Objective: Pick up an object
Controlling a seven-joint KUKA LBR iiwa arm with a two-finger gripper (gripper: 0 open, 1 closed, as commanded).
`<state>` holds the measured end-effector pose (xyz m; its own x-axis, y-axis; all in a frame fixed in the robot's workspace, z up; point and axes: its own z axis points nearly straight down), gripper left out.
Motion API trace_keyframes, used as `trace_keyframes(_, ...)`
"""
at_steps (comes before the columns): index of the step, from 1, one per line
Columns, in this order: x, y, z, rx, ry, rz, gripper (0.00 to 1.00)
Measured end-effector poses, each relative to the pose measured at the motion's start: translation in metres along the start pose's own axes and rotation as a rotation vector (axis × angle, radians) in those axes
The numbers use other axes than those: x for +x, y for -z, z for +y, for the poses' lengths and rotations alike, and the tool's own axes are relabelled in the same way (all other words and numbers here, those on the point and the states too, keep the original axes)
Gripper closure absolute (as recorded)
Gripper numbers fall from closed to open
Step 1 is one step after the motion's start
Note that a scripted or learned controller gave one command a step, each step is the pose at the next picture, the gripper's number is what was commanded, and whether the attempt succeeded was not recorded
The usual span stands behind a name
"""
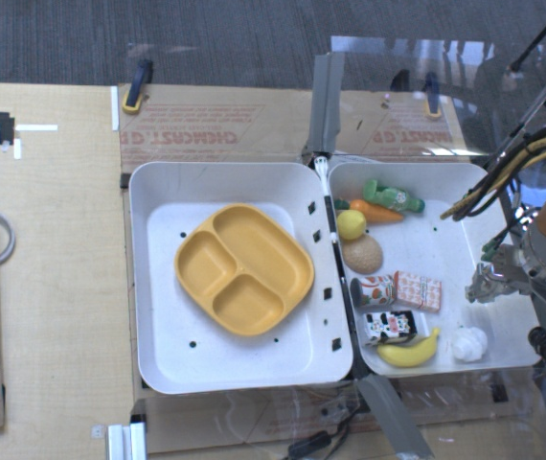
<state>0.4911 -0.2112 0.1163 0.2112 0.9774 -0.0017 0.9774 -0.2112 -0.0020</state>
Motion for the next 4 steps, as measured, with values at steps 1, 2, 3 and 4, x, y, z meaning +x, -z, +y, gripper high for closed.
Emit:
trace_keyframes(1, -0.005, 0.269, -0.004, 0.001, 0.110, -0.001, 1.00)
trace_keyframes(2, 0.060, 0.139, -0.027, 0.002, 0.084, 0.000, 1.00)
trace_keyframes(3, 0.014, 0.266, -0.012, 0.001, -0.002, -0.002, 1.00)
trace_keyframes(4, 0.051, 0.106, -0.026, 0.002, -0.037, 0.000, 1.00)
